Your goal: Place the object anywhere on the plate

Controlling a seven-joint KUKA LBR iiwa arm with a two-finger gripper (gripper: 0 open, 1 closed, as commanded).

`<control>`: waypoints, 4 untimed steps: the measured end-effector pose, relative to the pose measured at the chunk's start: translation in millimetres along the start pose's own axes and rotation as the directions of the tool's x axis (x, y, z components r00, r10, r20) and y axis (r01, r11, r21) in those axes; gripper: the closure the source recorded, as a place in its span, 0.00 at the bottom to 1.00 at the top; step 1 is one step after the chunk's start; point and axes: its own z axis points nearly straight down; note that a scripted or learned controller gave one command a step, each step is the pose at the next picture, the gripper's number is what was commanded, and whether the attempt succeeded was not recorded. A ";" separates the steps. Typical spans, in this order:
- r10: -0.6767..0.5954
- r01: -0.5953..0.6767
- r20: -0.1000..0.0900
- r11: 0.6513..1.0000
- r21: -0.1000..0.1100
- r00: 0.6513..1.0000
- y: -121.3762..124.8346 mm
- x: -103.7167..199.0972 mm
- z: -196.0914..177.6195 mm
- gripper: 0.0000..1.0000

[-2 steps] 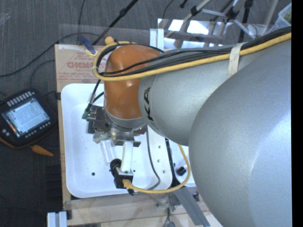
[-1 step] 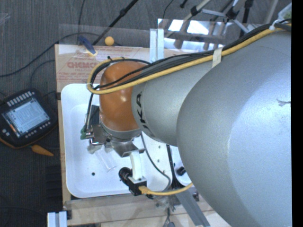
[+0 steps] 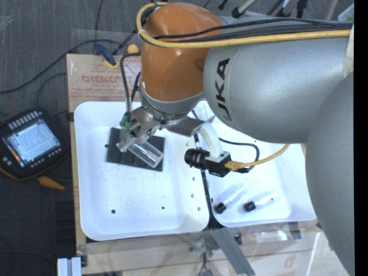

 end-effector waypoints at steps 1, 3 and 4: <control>-0.535 0.535 0.003 0.845 -0.004 0.845 -9.8 -2.3 -133.8 1.00; -0.396 0.396 -0.001 0.918 -0.002 0.918 -25.1 36.0 -32.3 1.00; -0.750 0.750 -0.003 0.661 -0.002 0.661 -25.8 36.6 135.1 1.00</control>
